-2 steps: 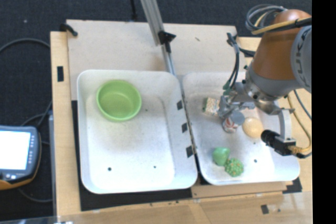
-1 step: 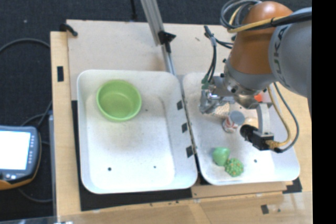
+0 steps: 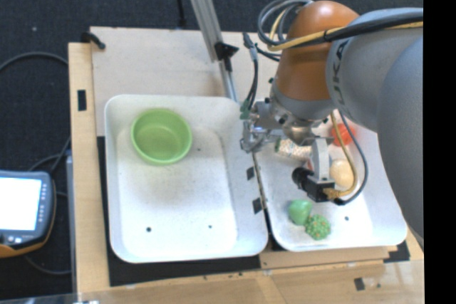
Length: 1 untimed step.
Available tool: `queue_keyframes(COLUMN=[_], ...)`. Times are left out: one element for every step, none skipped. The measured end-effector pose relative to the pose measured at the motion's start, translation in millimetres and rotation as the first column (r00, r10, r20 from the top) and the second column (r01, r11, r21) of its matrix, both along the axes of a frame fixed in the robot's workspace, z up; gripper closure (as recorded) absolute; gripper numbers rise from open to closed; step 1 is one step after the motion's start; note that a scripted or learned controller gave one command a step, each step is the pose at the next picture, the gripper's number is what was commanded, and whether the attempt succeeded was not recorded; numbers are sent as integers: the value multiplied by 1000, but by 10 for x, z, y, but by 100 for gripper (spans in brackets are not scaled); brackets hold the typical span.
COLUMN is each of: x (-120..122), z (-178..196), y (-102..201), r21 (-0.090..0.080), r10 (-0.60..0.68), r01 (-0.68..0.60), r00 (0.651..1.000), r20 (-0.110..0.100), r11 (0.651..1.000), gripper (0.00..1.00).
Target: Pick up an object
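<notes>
You are looking down on two shallow white bins sitting side by side on the bench. The left bin [image 3: 178, 224] is holding one thing: a light green bowl [image 3: 162, 136], standing mouth up toward its far left corner, well apart from the arm.

The right bin [image 3: 374, 221] is carrying everything else. Toward its near edge a smooth green lump [image 3: 300, 210] is lying just beside a knobbly green piece [image 3: 318, 227], and the two are touching or nearly so. Farther back, a pale yellowish rounded thing [image 3: 343, 172] is resting, and beyond it an orange-red thing [image 3: 345, 132] is peeking out from under the arm, mostly hidden. A pale speckled thing [image 3: 293, 149] is lying below the wrist, toward the bin's left side. It is the object sitting nearest the tool.

The grey arm [image 3: 385, 75] is reaching in from the right, with its orange band [image 3: 313, 46] hanging over the far part of the right bin. The gripper [image 3: 251, 133] is hanging at the ridge where the two bins meet, on the far half. You cannot tell how far it is standing open or whether it is gripping anything, because it is reading too small and cluttered from this angle.
</notes>
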State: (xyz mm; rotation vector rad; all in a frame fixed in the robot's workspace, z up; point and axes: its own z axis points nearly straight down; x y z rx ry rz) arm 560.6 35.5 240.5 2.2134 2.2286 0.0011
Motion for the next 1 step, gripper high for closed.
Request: queue_keyframes(x=[259], z=[36], y=[526], r21=[2], r10=[1], r01=[-1], r00=[1000], r20=[0], r11=[1000], gripper=[100])
